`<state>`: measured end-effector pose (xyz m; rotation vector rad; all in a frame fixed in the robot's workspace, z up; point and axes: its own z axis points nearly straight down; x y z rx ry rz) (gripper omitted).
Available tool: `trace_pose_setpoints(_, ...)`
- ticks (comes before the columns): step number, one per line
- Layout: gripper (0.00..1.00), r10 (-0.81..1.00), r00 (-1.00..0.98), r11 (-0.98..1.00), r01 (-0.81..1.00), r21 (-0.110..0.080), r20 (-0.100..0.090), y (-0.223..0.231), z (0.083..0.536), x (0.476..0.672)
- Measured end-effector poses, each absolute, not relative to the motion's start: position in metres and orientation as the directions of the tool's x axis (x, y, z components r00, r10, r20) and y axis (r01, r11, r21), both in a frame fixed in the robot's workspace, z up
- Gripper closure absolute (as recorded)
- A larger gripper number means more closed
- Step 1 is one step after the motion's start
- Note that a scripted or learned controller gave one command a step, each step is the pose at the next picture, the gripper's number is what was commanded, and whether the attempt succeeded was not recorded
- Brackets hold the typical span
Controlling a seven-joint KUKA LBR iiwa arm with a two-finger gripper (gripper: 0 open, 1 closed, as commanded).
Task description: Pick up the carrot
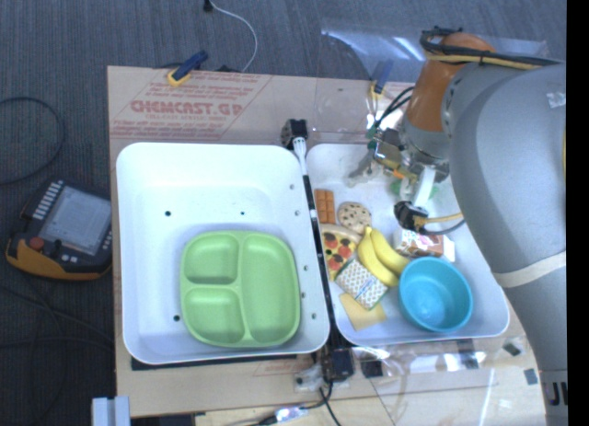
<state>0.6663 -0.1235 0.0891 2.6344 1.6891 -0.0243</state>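
A small orange oblong piece [324, 205], possibly the carrot, lies against the left wall of the right bin [479, 272]. My gripper [375, 165] hangs low over the far end of that bin, to the right of and a little beyond the orange piece. The grey arm with its orange band [429, 102] comes in from the right above it. Nothing shows between the gripper's tips, and the wrist hides part of them.
In the right bin lie a cookie [353, 215], a pizza slice [337, 247], bananas [381, 255], a checkered block [360, 282], a yellow wedge [361, 312], a blue bowl [436, 294] and a small packet [425, 246]. The left bin [184, 185] holds a green divided plate [241, 288].
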Motion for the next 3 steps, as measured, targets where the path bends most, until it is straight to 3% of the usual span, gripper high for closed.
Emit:
trace_pose_setpoints(1, 0.00, 0.899, 0.438, -0.438, 0.899, 0.000, -0.005, -0.179, 0.110, 0.667)
trace_pose_setpoints(2, 0.00, 0.866, 0.500, -0.499, 0.866, -0.029, 0.005, -0.198, 0.090, 0.669)
trace_pose_setpoints(3, 1.00, 0.865, 0.502, -0.502, 0.864, -0.025, -0.004, -0.199, 0.098, 0.668)
